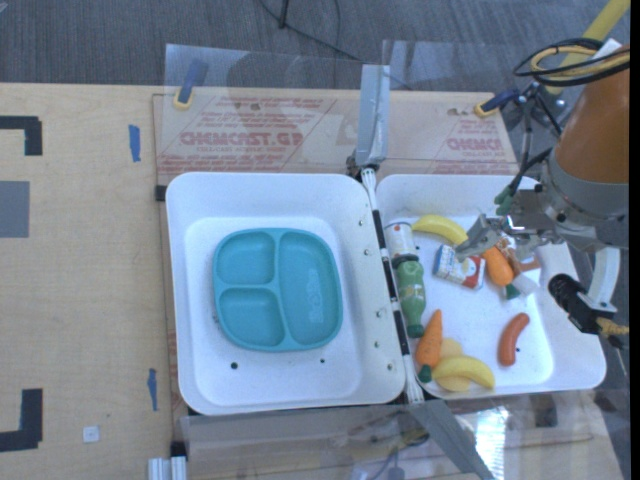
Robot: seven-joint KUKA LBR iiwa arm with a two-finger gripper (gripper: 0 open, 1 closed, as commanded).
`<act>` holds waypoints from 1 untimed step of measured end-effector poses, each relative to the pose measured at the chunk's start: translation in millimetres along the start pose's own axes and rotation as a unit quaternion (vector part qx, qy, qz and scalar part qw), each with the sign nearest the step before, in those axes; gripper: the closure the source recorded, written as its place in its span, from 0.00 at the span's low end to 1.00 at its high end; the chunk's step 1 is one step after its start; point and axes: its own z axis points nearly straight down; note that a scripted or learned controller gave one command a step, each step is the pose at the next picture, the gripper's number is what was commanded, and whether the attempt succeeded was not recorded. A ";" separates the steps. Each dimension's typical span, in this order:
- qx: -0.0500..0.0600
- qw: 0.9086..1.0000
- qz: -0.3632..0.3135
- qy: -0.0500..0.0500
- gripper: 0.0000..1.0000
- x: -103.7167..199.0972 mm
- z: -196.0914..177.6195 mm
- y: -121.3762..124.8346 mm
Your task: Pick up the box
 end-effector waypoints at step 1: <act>-0.001 0.999 -0.049 0.000 0.00 6.1 64.4 14.9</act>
